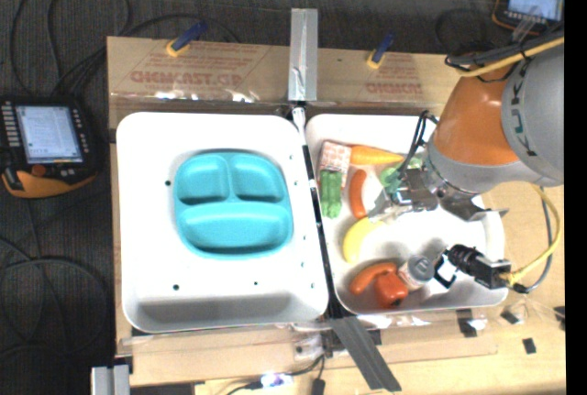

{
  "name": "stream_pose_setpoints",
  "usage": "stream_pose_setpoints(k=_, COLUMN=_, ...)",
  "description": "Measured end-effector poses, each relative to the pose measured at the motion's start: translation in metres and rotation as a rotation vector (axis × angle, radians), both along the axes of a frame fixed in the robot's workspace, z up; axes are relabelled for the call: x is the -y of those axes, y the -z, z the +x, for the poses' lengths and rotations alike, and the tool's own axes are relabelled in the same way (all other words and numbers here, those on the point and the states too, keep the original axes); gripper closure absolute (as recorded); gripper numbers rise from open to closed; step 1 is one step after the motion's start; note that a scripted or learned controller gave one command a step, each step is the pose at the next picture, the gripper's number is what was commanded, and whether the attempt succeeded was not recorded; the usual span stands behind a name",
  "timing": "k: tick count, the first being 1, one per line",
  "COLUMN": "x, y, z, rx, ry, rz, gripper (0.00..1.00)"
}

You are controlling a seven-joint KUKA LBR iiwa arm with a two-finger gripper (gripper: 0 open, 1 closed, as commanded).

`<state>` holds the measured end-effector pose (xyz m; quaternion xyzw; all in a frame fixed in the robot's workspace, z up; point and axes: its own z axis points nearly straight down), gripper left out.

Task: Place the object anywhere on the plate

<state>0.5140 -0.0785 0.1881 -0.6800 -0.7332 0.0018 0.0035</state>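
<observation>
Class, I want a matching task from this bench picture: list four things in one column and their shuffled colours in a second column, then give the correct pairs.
Things:
1. divided plate
2. banana
3. band above the arm's wrist
4. left bin

Colours:
A. orange
B. white
C. turquoise
D. yellow

Pairs: 1-C, 2-D, 3-A, 4-B.

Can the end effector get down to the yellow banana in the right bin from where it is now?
Probably yes. The end effector hangs over the right bin, just above the banana. The banana's top lies uncovered, though an orange item crowds it closely.
</observation>
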Motion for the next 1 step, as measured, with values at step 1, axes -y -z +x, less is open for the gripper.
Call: stream_pose_setpoints(k=1, x=-0.0628, y=0.0089, z=-0.0032, rx=-0.001, ry=-0.086, rz=-0.002, gripper=1.0)
